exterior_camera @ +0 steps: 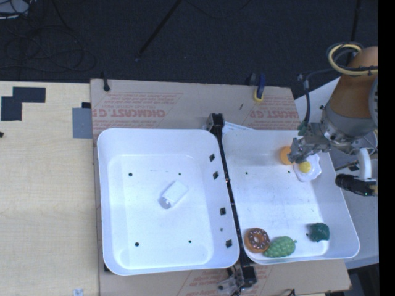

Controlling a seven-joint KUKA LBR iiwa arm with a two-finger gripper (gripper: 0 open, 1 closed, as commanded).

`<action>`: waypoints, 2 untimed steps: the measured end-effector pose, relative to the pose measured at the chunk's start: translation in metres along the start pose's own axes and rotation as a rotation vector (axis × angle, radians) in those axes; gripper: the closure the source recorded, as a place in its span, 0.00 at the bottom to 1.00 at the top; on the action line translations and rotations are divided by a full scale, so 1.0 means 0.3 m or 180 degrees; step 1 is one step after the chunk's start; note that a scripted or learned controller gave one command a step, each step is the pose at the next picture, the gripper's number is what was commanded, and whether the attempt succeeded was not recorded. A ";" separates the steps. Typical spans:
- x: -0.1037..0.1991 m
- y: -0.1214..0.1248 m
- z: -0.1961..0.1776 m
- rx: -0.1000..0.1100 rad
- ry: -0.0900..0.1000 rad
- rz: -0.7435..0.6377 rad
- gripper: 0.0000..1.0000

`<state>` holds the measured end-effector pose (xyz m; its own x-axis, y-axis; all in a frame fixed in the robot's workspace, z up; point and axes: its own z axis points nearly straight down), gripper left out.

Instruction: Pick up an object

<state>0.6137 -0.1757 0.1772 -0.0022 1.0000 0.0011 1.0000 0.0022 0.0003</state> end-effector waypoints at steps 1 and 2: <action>-0.131 -0.023 -0.045 0.0001 -0.0007 0.0014 1.00; -0.126 0.101 0.129 0.0008 -0.0003 0.0004 1.00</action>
<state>0.6442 -0.2134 0.1383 -0.0010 1.0000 0.0000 1.0000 0.0010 -0.0023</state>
